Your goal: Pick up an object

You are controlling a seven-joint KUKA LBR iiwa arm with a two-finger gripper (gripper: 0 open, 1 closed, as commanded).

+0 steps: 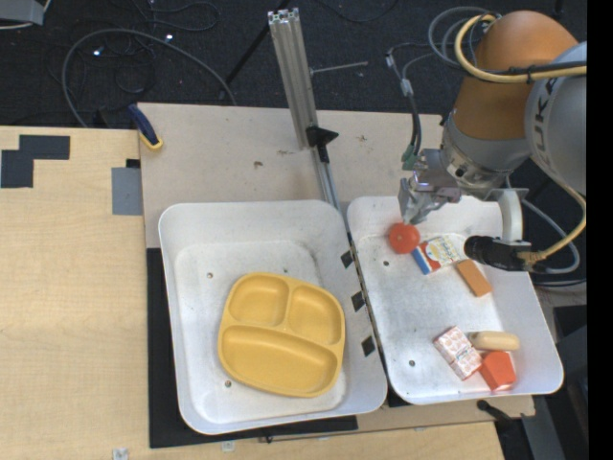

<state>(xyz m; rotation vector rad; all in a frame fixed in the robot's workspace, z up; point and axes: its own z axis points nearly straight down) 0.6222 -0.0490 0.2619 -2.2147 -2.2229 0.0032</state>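
Nearest us, we see an orange block [497,370], a patterned pink box [458,351] and a tan roll [494,341] in the right bin [421,372]. The left bin [187,257] holds a yellow divided tray [283,333]. Farther in, an orange wedge [473,278] and a white packet [438,253] lie near a red ball [403,237]. The gripper [419,205] hangs just above the ball; whether its jaws are spread, we cannot tell.

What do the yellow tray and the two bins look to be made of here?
Yellow tray: likely moulded plastic, matte, with smooth rounded dividers and uniform colour. Left bin and right bin: probably thin formed plastic, white, slightly scuffed, with rounded rims; could be coated metal.
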